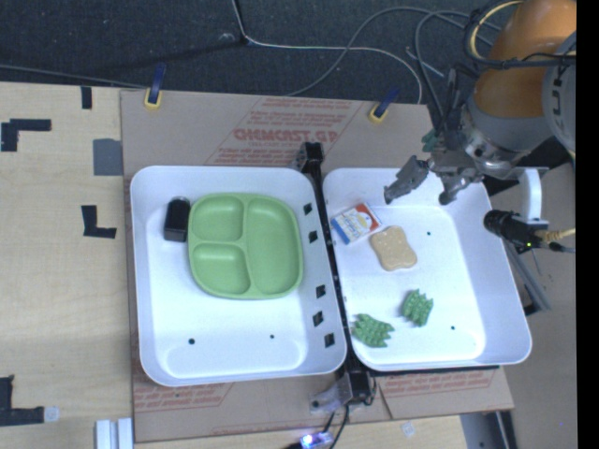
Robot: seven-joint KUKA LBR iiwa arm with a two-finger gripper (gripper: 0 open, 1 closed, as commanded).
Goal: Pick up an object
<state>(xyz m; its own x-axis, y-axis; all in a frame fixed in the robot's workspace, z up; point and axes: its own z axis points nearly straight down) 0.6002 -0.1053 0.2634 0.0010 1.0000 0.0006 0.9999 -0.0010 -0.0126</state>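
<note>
- The gripper [429, 187] hangs over the far part of the right bin [487, 279], toward that bin's 12 o'clock rim, with the grey arm and its orange band [529, 36] rising behind it at the view's 2 o'clock.
- Its two dark fingers [404, 180] are spread apart, with bare white bin floor showing between them; nothing sits in the gap.
- A small printed packet [355, 223], white with blue and red, lies at about 8 o'clock from the gripper, close to the divider between the bins.
- A tan, biscuit-like piece [393, 248] lies just beside the packet at its 4 o'clock, roughly 7 o'clock from the gripper.
- Two green leafy toys rest nearer the front: one [416, 307] at 6 o'clock from the tan piece, the other [372, 329] at its 7 o'clock, near the bin's front left corner.
- The left bin [159, 335] holds a green divided plate [245, 246] with three compartments.
- A small black block [177, 219] sits touching the plate's rim at its 9 o'clock.
</note>
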